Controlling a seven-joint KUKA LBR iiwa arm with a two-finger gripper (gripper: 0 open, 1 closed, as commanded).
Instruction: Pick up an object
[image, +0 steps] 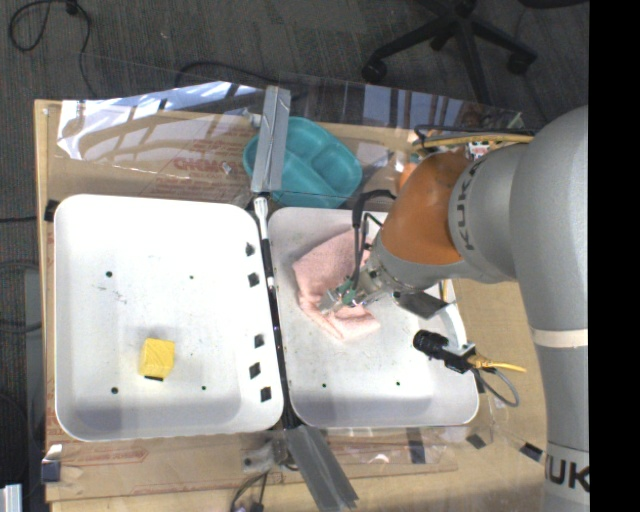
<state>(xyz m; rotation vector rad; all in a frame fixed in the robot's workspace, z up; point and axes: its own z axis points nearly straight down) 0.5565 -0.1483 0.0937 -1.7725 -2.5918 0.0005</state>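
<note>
Gripper (350, 294), small and dark with green at its tip, hangs below the grey arm's (520, 215) orange wrist band and presses into a pink cloth (325, 275) in the right bin (340, 405); whether its fingers are spread or closed cannot be told from this angle. Soft and rumpled, the pink cloth lies in folds in the bin's upper half, directly under and around the tip, and touches it. Both bins are shallow, smooth white trays with rounded corners, set edge to edge. A small yellow block (157, 358), squarish and spongy-looking, rests in the lower part of the left bin (150, 240), well apart from the tip. A teal plastic dish (305, 165) sits beyond the bins.
</note>
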